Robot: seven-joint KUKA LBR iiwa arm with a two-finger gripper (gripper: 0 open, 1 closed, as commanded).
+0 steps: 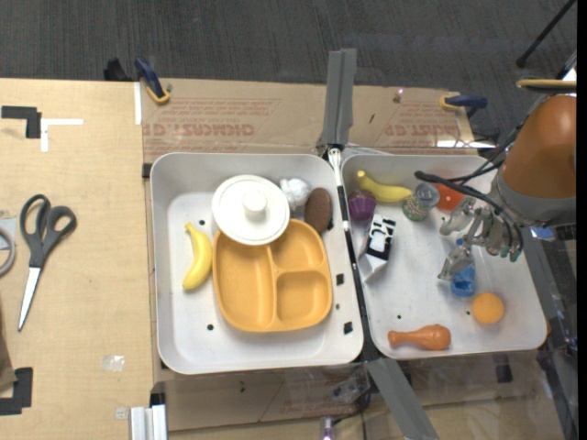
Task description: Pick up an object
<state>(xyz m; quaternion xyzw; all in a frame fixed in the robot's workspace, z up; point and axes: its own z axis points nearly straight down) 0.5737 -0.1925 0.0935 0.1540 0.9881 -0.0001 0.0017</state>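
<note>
At the right of the frame, the pincer hangs low in the right bin, right over a small blue object; whether it is clenched or released, I cannot tell. An orange ball lies just right of it, a toy drumstick below, and a banana at the bin's top.

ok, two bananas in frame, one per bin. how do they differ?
The left-bin banana lies beside the yellow divided tray, running roughly top to bottom in the camera view; the right-bin banana lies near that bin's far rim, running more side to side. The left one looks larger and brighter. The right one sits nearer the gripper. Both are yellow and curved.
</note>
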